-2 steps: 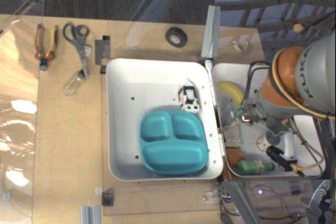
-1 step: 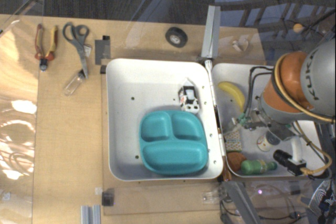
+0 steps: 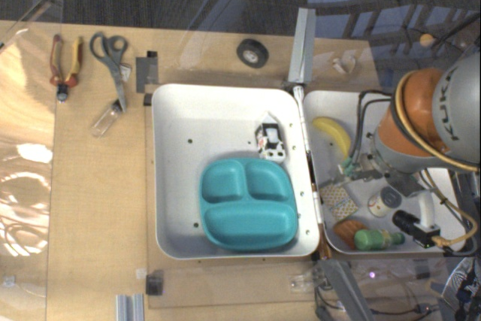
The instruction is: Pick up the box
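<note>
Speckled grey-and-white, small, flat and roughly square, the cardboard-looking box [image 3: 336, 197] lies tilted on the floor of the right-hand shallow white plastic bin [image 3: 325, 103], against that bin's left wall. Its print is too fine to read. It sits below the curved yellow banana [image 3: 334, 134] in the view, a little apart from it, with a small orange item [image 3: 347, 230] and a green plastic bottle [image 3: 378, 239] lower down again.

Reaching in from the right, the grey arm with its orange band [image 3: 409, 120] hangs over the same bin, well to the right of the banana. Its wrist bends down and leftward, so the claw [image 3: 350, 171] points at the bin floor just below the banana's lower tip. Cables hide much of it, and I cannot tell whether it is open or closed; nothing is visibly held.

The box lies just below and slightly left of the claw, close beside it, and whether they touch is unclear. Left of the banana, in the other white bin [image 3: 173, 162] on the wooden desk [image 3: 98, 192], rests a teal divided plastic tray [image 3: 248, 204].
</note>
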`<state>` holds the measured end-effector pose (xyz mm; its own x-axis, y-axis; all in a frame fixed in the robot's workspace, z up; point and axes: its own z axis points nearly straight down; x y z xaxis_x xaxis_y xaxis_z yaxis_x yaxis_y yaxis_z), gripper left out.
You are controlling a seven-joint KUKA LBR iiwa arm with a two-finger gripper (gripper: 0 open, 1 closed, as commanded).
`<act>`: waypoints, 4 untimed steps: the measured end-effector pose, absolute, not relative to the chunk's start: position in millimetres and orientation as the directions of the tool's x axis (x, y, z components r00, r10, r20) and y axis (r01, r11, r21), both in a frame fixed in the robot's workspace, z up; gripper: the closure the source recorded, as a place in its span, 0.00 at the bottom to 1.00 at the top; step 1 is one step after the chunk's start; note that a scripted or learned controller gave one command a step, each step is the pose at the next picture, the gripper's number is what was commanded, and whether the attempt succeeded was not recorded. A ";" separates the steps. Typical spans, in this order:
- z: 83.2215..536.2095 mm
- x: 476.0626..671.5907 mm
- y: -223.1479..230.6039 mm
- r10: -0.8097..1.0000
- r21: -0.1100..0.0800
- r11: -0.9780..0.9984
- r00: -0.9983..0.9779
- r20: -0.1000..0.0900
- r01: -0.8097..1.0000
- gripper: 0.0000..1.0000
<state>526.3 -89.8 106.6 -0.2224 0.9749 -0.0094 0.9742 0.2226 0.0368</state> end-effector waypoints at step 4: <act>159.0 522.9 -88.6 0.997 0.005 -0.080 0.080 0.000 0.997 1.00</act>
<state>522.9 -88.6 159.0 0.0797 0.9968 -0.0002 0.9968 -0.0797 0.0045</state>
